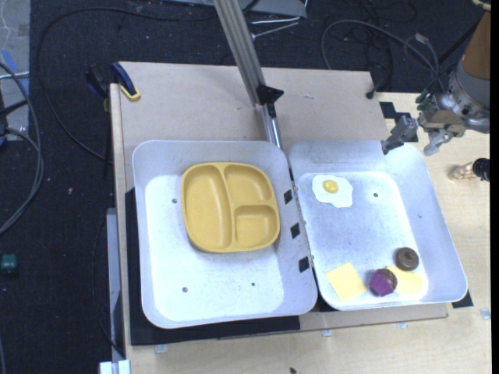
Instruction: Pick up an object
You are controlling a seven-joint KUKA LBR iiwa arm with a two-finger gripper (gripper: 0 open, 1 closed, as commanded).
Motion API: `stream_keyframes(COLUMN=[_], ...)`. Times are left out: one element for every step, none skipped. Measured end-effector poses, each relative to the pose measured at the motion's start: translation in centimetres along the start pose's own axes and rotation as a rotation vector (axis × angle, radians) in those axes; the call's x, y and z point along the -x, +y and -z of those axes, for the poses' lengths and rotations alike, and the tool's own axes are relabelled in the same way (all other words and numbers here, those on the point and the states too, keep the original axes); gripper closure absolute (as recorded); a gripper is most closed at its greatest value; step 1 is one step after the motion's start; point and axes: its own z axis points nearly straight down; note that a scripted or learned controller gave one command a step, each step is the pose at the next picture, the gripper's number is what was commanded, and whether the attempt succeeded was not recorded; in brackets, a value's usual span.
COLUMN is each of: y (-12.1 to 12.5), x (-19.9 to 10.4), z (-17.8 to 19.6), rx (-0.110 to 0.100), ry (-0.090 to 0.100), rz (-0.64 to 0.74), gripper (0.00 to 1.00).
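Arm (pixel 477 49): I see it at the upper right edge of the frame, grey with an orange band, above the tabletop (pixel 195 100) and outside the bins.
Jaws (pixel 417 135): at the far right corner of the right bin (pixel 437 224), just off its rim. Two dark fingers (pixel 398 135) stand apart with nothing between them, so I log them as spread and gripping nothing.
Left bin (pixel 156 287): centre left of frame. It holds a yellow tray (pixel 231 206) with three compartments, lying flat.
Right bin: centre right of frame, touching the left bin along the middle seam.
Egg (pixel 332 190): fried-egg toy, upper left part of the right bin, well apart from the jaws.
Square (pixel 345 281): flat yellow piece near the lower edge of the right bin.
Purple item (pixel 381 281): just right of the square; I cannot tell what it is.
Donut (pixel 406 259): small brown ring, just above and right of the purple item.
Pale piece (pixel 413 284): yellowish, under or beside the purple item and the donut; which, I cannot tell.
Pole (pixel 238 37): metal, slanting down from the top centre to the seam between the bins.
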Motion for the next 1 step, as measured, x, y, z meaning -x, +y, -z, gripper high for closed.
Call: stream_keyframes(y=[0.35], x=[0.65], z=[-6.03], rx=[-0.006], ry=[0.001], rz=[-0.002], gripper=[0.00])
